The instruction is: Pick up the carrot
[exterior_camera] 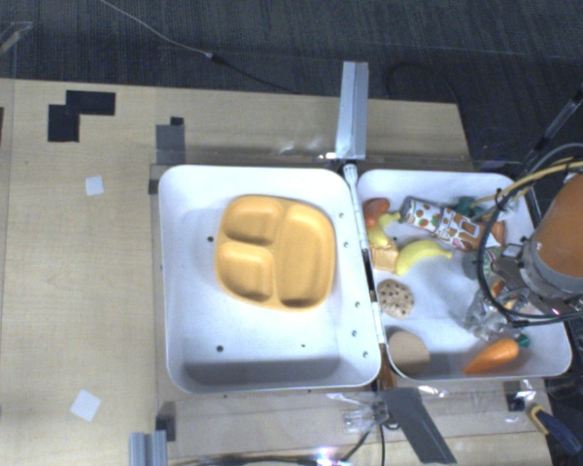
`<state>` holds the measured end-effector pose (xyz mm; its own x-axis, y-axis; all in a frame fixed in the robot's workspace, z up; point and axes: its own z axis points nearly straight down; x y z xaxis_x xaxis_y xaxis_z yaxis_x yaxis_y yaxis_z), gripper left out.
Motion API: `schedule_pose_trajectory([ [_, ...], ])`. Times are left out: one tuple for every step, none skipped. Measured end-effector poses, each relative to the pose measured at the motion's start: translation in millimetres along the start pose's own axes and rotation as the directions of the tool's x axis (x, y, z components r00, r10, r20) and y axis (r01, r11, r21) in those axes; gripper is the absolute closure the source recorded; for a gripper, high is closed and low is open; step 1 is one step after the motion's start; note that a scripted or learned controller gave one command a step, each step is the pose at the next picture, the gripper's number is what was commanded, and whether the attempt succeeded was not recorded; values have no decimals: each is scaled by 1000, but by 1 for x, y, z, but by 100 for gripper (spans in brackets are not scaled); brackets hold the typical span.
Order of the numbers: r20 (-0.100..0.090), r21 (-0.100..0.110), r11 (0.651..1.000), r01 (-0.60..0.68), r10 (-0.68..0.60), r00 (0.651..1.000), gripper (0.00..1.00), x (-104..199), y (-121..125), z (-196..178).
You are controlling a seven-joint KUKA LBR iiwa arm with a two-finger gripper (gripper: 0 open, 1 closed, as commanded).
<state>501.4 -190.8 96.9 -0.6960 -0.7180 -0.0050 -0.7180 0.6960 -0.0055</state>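
Crowding the right bin [554,357], the arm's wrist with its orange band [573,226] hangs over the far right side, cables looping round it; the gripper [488,316] points down just above the carrot [493,356], close to it but nothing is visibly between the tips; how the tips stand, cannot tell, too small and tangled with cable; carrot lies flat, orange, along the bin's near wall toward the right corner, little room between it and that edge.

Rest of the right bin is packed along the left and top: banana [423,253] in the middle-left, cookie [395,298] below it, a brown rounded item [407,346] near the near-left corner, a patterned carton [445,220] tilted along the top, a reddish piece [376,208] in the top-left corner; open white floor sits in the bin's centre, between banana and gripper.

Left bin [189,289] holds 1 yellow divided tray [276,250], set toward the upper middle; wide bare floor around it, most on the near side.

2 bins sit touching side by side on a pale wooden bench [68,289]; a metal bracket [353,110] stands at the seam behind them; black markers [80,113] on the bench's far left; dark carpet [223,13] beyond.
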Motion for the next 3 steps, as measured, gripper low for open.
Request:
schedule_pose_trajectory([
  [5,1,972,-236,236,972,100,-77,-28,-11],
  [4,1,971,-238,238,971,0,-76,-29,-10],
  [15,11,975,-222,222,975,0,2,-10,2],
])
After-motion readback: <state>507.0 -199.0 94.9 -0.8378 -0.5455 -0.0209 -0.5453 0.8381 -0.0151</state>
